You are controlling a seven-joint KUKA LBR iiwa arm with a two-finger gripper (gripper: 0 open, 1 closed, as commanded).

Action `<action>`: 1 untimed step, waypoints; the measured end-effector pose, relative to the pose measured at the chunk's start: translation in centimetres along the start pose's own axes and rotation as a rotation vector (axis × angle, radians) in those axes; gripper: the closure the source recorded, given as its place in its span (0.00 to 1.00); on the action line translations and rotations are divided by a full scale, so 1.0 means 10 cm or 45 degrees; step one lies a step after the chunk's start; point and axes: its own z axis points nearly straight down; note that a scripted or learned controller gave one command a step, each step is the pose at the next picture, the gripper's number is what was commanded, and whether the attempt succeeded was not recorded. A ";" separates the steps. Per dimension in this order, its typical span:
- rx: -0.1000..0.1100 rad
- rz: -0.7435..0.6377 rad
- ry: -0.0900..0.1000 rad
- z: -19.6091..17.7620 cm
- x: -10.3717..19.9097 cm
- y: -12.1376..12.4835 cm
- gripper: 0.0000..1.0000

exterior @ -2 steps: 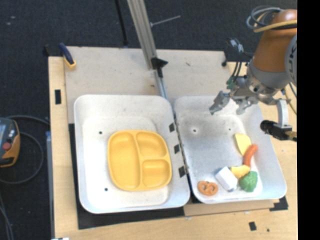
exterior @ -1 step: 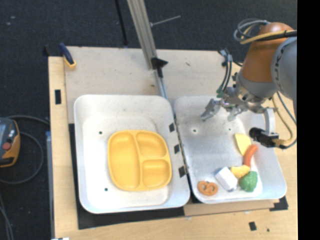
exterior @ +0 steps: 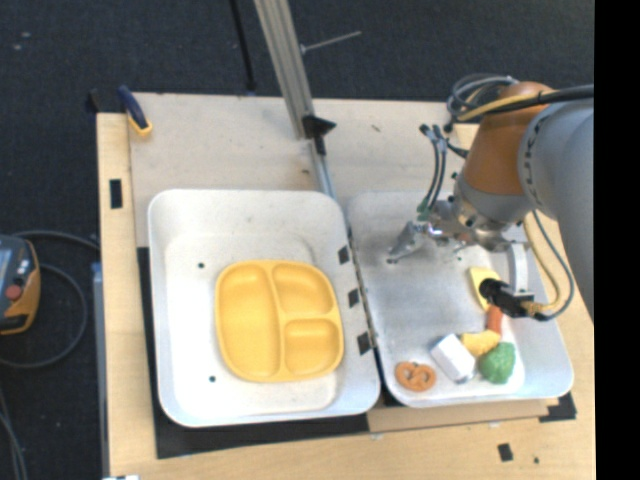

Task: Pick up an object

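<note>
- Gripper (exterior: 400, 248) hovers over the right bin (exterior: 400, 318), fingers' spread unclear, nothing visibly held.
- Pretzel (exterior: 414, 375), white block (exterior: 452, 357), green toy (exterior: 498, 362) near that bin's front edge.
- Yellow divided tray (exterior: 278, 320) left of that bin.

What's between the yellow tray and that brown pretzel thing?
In the camera view, the adjoining rims of the two white bins lie between the yellow tray and the pretzel, plus bare bin floor.

A yellow tray (exterior: 279, 320) with three parts sits in the left white bin (exterior: 180, 238). A tall metal pole (exterior: 288, 63) stands behind it.
</note>
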 end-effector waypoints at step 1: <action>-0.010 0.003 -0.001 -0.15 -0.01 0.02 1.00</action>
